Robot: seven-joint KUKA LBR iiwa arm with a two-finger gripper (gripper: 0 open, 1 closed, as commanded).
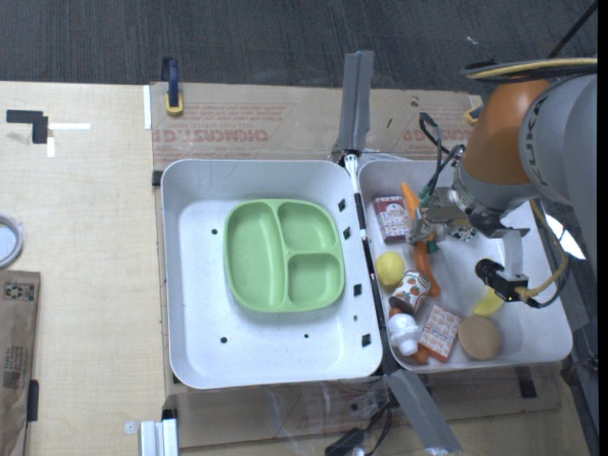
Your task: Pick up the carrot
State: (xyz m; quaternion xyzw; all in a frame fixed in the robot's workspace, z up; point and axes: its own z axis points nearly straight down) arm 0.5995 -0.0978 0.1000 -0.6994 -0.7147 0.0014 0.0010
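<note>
Left bin point(180, 283): one green divided plate point(283, 254), lying flat near the centre. Right bin point(546, 345): red snack packet point(390, 218), lemon point(389, 268), carrot point(409, 199) upright-slanted near the bin's upper left, another orange piece point(425, 272) below. Jaws of the gripper point(429, 228) sit just beside the carrot; whether open or closed cannot be told.

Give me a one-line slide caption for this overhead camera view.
The arm's hand reaches into the right bin near the carrot; a green divided plate sits in the left bin.
</note>
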